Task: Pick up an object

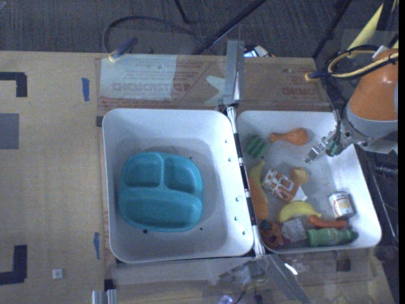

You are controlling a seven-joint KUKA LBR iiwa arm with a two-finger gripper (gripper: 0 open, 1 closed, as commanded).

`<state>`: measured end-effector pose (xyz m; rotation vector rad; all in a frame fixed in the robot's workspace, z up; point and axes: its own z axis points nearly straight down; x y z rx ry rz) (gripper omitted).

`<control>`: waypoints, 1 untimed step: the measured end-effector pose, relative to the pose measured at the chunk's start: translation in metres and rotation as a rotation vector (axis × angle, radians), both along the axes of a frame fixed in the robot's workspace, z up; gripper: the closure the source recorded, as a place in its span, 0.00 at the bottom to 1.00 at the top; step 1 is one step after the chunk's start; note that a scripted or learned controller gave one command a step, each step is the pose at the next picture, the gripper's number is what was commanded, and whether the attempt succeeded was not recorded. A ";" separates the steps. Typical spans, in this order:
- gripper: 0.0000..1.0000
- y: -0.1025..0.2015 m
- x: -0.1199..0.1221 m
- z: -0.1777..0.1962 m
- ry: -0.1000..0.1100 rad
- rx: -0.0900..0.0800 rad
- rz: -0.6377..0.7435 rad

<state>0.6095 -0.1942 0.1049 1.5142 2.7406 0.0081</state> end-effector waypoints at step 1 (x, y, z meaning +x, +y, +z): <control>1.00 0.029 -0.027 -0.011 -0.008 -0.010 0.318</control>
